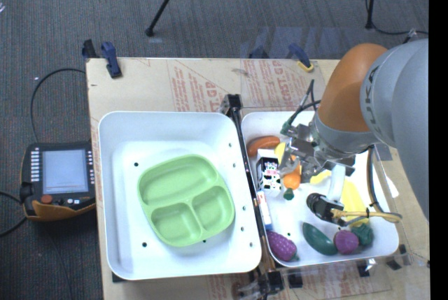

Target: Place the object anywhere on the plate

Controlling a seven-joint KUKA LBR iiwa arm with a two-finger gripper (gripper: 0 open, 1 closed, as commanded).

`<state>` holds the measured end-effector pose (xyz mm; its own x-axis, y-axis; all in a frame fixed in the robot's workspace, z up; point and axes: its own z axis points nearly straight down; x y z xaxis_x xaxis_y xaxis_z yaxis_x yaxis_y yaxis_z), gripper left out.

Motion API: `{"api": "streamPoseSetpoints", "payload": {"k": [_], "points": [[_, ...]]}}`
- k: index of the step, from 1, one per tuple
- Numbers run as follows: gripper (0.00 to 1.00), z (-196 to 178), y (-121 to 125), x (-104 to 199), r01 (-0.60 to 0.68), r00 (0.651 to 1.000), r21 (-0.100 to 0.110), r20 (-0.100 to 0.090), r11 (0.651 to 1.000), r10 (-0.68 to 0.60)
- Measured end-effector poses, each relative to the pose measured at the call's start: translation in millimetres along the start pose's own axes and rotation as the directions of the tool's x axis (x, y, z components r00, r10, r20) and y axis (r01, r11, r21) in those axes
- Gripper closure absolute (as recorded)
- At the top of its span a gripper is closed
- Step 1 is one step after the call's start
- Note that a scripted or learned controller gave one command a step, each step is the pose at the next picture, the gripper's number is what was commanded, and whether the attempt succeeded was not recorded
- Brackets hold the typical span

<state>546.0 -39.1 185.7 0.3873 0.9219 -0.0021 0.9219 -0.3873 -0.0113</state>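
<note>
In the right half of the frame, over the right bin [392, 236], I see the arm [378, 110] reaching down into the toy food, with the tool [302, 164] low among the pieces near the bin's left side. From this angle I cannot tell how far the tool is open, nor whether it has anything between its tips; the wrist body hides that. Just beside it sit a small orange piece [291, 181], a black-and-white carton [269, 175] and a brown-orange piece [262, 145] further up. Along the bin's lower edge lie a purple berry-like piece [281, 246], a dark green vegetable [319, 238] and another purple piece [346, 241].

The green plate [185, 201], with three compartments, lies in the left bin [119, 145] at centre-left of the frame, well apart from the tool.

I judge we're at the picking step: which object is meant isn't certain, though the orange piece seems likeliest. Next calls for a firm grasp, a clean lift over the divider between bins, then a move left to above the plate.
</note>
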Motion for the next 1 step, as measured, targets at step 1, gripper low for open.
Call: {"api": "streamPoseSetpoints", "payload": {"k": [1], "points": [[1.0,0.8,-50.4,31.9,-0.073,0.997,-0.001,-0.002,0.997,0.073]]}}
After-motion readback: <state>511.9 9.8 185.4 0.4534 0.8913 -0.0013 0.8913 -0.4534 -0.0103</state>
